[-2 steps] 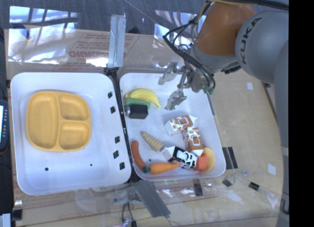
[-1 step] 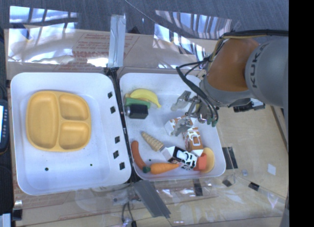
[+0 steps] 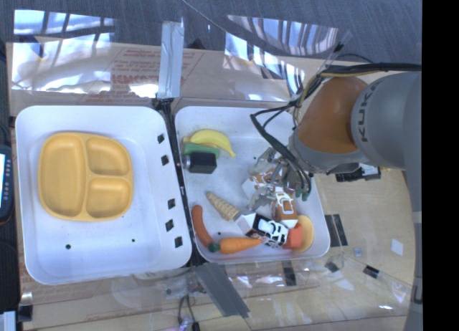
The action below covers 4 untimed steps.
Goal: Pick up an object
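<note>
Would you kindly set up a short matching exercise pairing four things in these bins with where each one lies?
Things:
1. yellow divided plate
2. banana
3. carrot
4. ice cream cone

Places:
A. near edge of the right bin
B. middle of the right bin
C. far side of the right bin, above a dark block
D. in the left bin

Pairs: 1-D, 2-C, 3-A, 4-B
</note>
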Motion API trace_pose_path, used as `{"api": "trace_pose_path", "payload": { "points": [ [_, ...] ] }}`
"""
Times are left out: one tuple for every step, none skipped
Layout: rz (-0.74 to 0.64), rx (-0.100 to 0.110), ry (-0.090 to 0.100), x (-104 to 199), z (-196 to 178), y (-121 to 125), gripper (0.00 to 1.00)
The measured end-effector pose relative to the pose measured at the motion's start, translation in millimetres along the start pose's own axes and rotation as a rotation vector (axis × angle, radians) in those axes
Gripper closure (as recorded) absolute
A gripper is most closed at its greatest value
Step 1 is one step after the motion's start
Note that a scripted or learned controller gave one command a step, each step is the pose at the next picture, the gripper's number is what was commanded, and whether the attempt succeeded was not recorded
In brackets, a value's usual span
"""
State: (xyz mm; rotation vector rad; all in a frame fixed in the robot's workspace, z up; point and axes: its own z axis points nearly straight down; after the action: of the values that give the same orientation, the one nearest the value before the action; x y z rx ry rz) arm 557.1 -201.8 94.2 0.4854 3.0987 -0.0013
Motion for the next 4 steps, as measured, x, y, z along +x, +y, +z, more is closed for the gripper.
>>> {"api": "trace_pose_path", "payload": {
  "points": [
    [-0.010, -0.001, -0.005, -2.0, -12.0, 3.0, 1.00],
    [0.122, -0.001, -0.008, -78.2, -133.7, 31.2, 1.00],
    [0.124, 0.001, 0.002, -76.1, -128.2, 30.3, 0.00],
    [0.069, 0.001, 0.013, -28.8, -9.3, 1.5, 0.00]
  ]
}}
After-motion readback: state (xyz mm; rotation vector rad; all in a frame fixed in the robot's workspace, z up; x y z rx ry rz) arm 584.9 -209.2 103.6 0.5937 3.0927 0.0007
